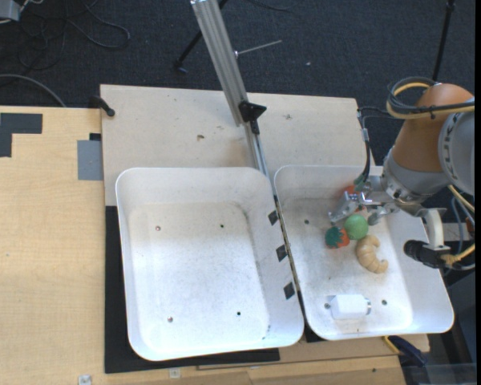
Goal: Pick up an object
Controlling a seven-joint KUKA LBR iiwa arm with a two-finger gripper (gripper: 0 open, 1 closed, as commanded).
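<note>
The right bin [401, 315] holds a light green ball [356, 226], a small dark green and orange piece [335, 237] at its left, a tan croissant-shaped toy [371, 254] just below, and a white block [349, 304] near the front. My gripper [351, 204] hangs over the upper middle of this bin, its metal fingers [341, 211] reaching down-left and ending right beside the green ball. The view is too small to tell how the fingers stand or whether they touch the ball.
The left bin [136, 215] lies beside the right one, with a row of black clips [281, 251] along the shared edge. A slanted aluminium bar [224, 62] rises behind the bins. The arm [429, 139] with cables occupies the right side.
</note>
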